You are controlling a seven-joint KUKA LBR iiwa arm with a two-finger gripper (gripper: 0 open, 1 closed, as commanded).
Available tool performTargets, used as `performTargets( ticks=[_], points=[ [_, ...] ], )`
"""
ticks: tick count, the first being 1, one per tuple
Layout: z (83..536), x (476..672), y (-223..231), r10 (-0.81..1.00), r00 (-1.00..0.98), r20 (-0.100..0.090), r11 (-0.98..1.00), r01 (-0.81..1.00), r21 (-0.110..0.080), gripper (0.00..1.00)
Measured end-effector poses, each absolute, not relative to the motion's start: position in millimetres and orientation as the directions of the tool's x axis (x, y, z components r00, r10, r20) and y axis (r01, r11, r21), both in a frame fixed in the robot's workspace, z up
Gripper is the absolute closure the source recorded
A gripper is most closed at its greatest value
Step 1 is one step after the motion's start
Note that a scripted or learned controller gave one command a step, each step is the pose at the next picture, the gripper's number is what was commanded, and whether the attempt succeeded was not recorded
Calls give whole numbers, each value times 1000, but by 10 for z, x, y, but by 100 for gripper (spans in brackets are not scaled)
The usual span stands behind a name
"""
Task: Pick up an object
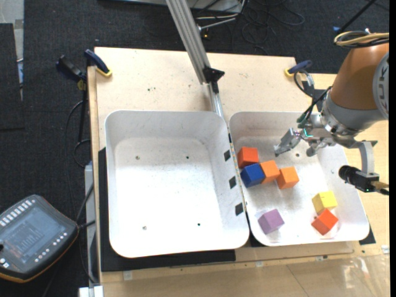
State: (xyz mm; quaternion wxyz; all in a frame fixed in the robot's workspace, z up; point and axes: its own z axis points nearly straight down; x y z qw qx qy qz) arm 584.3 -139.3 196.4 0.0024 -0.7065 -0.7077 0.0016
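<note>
Nearest the table's (pixel 260 79) front edge, in the right bin (pixel 356 224), lie a purple cube (pixel 270 220), a red-orange cube (pixel 325 222) and a yellow cube (pixel 324 200), the last two touching near the bin's front right corner. Farther in, a blue cube (pixel 252 174) and three orange cubes (pixel 270 169) (pixel 288 177) (pixel 249 156) form a tight cluster by the bin's left wall. The claw (pixel 289 142) hangs just beyond this cluster, over bare bin floor; whether it is wide or narrow cannot be told, and no cube sits in it. Judged risk: the clustered cubes touch, so descending fingers may strike a neighbour or wedge between faces and push rather than grip. The left bin (pixel 117 166) sits alongside; a metal strut (pixel 189 33) crosses the table's far edge, with clamps (pixel 98 62) (pixel 297 68) at its far corners.
</note>
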Motion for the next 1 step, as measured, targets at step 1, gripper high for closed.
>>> performTargets(
  ticks=[1],
  points=[
    [1988,5849,-1394,1000,0,0,0,1000,-2,0]
  ],
)
